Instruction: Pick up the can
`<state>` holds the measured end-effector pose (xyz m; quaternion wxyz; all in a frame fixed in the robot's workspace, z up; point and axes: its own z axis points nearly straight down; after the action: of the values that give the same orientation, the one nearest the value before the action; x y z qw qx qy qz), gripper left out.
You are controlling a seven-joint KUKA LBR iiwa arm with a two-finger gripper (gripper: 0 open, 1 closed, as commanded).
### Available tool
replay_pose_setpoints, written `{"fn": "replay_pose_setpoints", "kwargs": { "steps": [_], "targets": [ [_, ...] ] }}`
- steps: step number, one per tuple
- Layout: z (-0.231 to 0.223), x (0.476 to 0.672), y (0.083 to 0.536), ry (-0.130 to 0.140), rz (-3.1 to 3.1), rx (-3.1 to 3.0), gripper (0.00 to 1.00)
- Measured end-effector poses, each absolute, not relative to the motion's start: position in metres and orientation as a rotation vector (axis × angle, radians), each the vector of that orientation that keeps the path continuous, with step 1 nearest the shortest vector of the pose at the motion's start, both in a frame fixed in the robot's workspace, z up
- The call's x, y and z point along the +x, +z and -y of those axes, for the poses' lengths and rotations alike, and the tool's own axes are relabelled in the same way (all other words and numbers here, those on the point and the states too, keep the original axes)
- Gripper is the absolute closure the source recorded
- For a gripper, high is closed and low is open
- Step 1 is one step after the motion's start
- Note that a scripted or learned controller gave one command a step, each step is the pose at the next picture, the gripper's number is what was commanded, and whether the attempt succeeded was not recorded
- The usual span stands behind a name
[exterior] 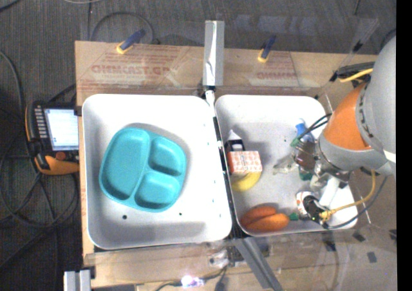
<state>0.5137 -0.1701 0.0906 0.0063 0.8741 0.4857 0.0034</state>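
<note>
The gripper is low over the right bin, close to that bin's right edge, with the grey arm and its orange band above it. The wrist and its cables cover the claw, so I cannot tell whether it is wide, narrow or closed on anything.

A dull metallic shape just left of the gripper, near the middle of the bin's right edge, is probably the can. It is partly hidden and blurred, so whether it touches the gripper is unclear. A small blue item sits just beyond it, toward the far edge, and a pale, shiny scrap lies beside it on the left.

Along the right bin's left edge stand an orange-and-white box and, touching it on the near side, a banana. Two orange carrot-like pieces lie at the near edge.

The left bin holds a teal divided plate in its middle, well apart from the can.
</note>
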Motion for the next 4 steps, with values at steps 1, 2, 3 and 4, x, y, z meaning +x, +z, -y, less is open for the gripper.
{"fn": "replay_pose_setpoints", "kwargs": {
  "steps": [1, 2, 3, 4],
  "targets": [
    [0.190, 0.489, 0.091, 0.017, -1.432, 2.782, 0.00],
    [0.190, 0.490, 0.101, 0.018, -1.435, 2.781, 1.00],
    [0.190, 0.490, 0.101, 0.017, -1.435, 2.781, 0.00],
    [0.205, 0.489, 0.094, 0.022, -1.626, 2.709, 0.00]
  ]
}}
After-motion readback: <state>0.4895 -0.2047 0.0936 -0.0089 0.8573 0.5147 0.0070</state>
